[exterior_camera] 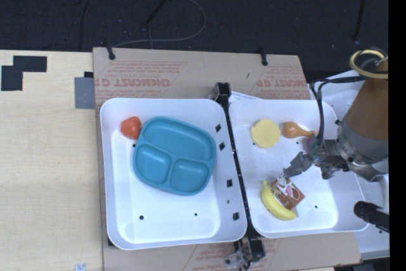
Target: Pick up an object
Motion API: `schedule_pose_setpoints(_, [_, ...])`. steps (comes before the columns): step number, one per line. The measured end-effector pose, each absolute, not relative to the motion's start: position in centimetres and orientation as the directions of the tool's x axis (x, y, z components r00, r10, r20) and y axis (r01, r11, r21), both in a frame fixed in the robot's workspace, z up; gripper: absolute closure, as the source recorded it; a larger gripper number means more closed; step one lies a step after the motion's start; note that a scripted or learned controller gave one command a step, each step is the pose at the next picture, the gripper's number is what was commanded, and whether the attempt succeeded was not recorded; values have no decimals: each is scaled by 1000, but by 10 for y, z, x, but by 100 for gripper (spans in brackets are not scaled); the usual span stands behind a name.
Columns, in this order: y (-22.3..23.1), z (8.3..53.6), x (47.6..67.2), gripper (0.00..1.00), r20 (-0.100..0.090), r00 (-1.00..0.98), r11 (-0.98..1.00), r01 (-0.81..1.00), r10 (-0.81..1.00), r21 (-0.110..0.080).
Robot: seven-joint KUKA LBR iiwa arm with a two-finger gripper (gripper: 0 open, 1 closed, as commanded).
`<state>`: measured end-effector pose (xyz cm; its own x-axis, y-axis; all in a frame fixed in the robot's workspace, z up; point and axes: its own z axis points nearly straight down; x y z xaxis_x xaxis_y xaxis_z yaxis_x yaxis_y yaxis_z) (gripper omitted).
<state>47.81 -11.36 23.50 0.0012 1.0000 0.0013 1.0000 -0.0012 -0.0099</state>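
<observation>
The right bin (323, 216) holds a yellow banana (276, 205) with a small brown packet (288, 192) resting against it near the front. A flat yellow disc (265, 134) and a tan, pear-shaped piece (295, 130) lie toward the back. My gripper (299, 165) reaches in from the right and hangs just above and behind the brown packet. Nothing visible is held in it. The grey arm with its orange band (373, 108) covers the bin's right side.
The left bin (120, 212) holds a blue divided plate (174, 155) and a red-orange ball (131, 127) at its back left corner. A black divider (232, 162) separates the bins. Cables (320, 111) trail by the arm.
</observation>
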Motion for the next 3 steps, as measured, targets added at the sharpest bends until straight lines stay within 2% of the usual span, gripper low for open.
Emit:
schedule_pose_setpoints(1, [-114, 239, 480, 0, 0, 0, 0, 1000, 1000, -2])
schedule_pose_setpoints(2, [-116, 175, 482, 0, 3, 0, 0, 1000, 1000, -10])
schedule_pose_setpoints(3, [-114, 114, 487, 0, 3, 0, 0, 1000, 1000, -9])
